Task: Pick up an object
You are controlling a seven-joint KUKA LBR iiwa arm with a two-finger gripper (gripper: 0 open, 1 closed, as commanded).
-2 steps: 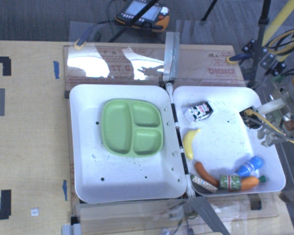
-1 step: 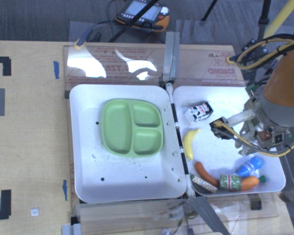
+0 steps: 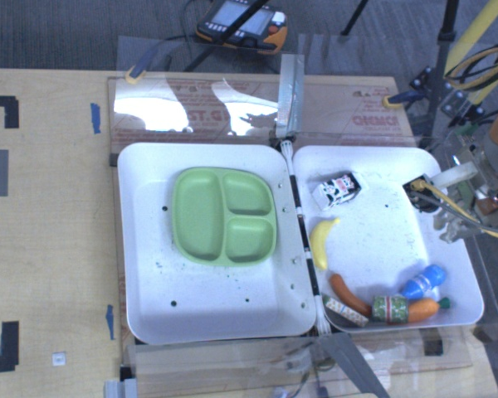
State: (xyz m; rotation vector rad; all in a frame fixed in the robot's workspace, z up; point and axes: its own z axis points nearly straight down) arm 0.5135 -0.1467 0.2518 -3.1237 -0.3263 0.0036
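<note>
Two shallow white bins sit side by side on the table (image 3: 41, 222). The left bin (image 3: 141, 247) carries a green divided plate (image 3: 225, 215) lying flat near its centre, three compartments facing up. The right bin (image 3: 382, 230) holds the loose objects. A small black-and-white patterned item (image 3: 338, 188) lies in the upper left part of that bin, apart from the rest. A yellow banana (image 3: 321, 241) rests along the left wall, below the patterned item. An orange-red sausage-shaped piece (image 3: 349, 293) lies diagonally near the lower left corner, just beside the banana's lower end. Along the lower wall lie a can with a green and red label (image 3: 390, 308) on its side, a carrot (image 3: 426, 309) touching or just beside it, and a blue bottle (image 3: 423, 282) immediately above the carrot. A pale flat strip (image 3: 343, 311) lies under the sausage piece at the lower edge. The claw (image 3: 448, 206) is seen at the right rim of the right bin, above its upper right area, well apart from the cluster of objects along the lower wall. Whether it is parted or closed cannot be told at this angle, and nothing is visibly gripped. A handheld controller (image 3: 241, 19) lies on the floor beyond the table.
</note>
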